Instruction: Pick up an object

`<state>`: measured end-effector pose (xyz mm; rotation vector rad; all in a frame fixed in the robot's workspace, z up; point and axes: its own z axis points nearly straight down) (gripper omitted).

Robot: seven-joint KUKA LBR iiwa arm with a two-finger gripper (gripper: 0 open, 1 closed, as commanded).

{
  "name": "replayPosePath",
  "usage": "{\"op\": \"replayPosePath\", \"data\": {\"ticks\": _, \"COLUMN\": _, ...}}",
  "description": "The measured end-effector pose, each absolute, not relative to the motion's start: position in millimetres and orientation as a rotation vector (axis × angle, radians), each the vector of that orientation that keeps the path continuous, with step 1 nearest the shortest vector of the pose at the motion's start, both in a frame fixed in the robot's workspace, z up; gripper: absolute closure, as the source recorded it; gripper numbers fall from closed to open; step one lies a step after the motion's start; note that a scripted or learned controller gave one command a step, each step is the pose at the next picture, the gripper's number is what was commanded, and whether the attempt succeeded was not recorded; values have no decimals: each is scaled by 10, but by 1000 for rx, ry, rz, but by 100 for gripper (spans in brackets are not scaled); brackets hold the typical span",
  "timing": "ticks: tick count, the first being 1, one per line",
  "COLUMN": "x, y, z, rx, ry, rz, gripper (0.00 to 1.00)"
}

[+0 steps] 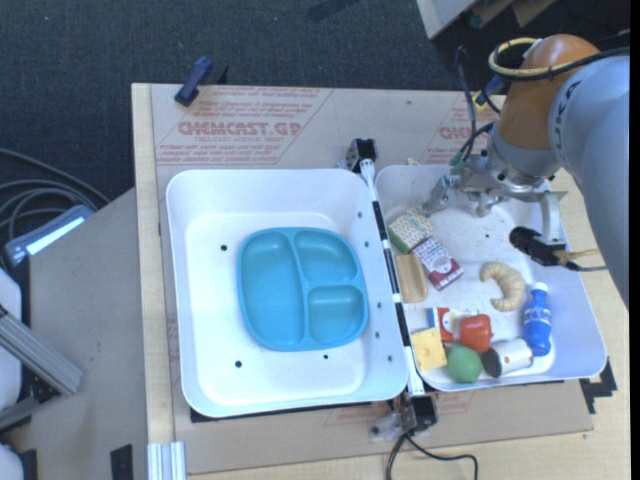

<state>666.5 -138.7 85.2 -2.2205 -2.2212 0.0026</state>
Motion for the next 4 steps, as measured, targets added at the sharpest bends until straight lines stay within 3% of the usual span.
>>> {"op": "replayPosePath", "data": {"ticks": 3, "x": 6666, "y": -933, "z": 851, "rx": -2218, "ry": -2221, "rz": 1, "gripper": 0}}
{"op": "replayPosePath", "data": {"ticks": 4, "x": 6664, "y": -989, "z": 849, "rx": -2221, "ry": -2221, "rz": 1, "gripper": 0}}
